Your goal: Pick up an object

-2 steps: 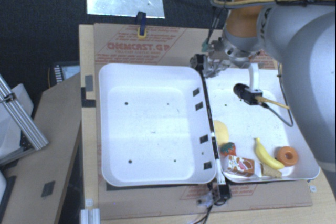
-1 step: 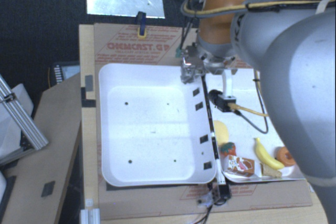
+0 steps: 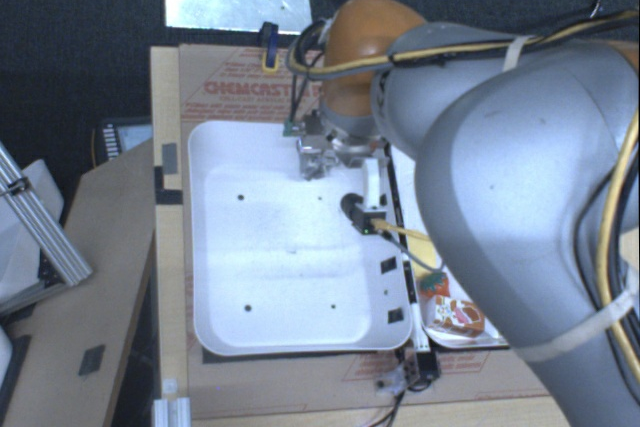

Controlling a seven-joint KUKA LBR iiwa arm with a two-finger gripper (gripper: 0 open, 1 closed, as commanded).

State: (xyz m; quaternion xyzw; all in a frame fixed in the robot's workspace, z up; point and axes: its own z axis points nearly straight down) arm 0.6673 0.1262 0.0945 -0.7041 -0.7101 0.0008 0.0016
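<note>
Tool [image 3: 312, 158]: low over the left bin's [image 3: 220, 315] far edge, grip state cannot be told | Arm [image 3: 500, 145]: covers the right bin | Packet [image 3: 455, 315]: orange-and-white, in the right bin, well toward the camera from the tool

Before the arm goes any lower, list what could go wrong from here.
1. The gripper hangs over the far edge of the left bin, where the floor looks bare; a descent here may close on nothing.
2. It sits close to that bin's far rim, so a straight drop could strike the wall.
3. The arm covers most of the right bin, hiding much of the colourful packet from the camera.
</note>
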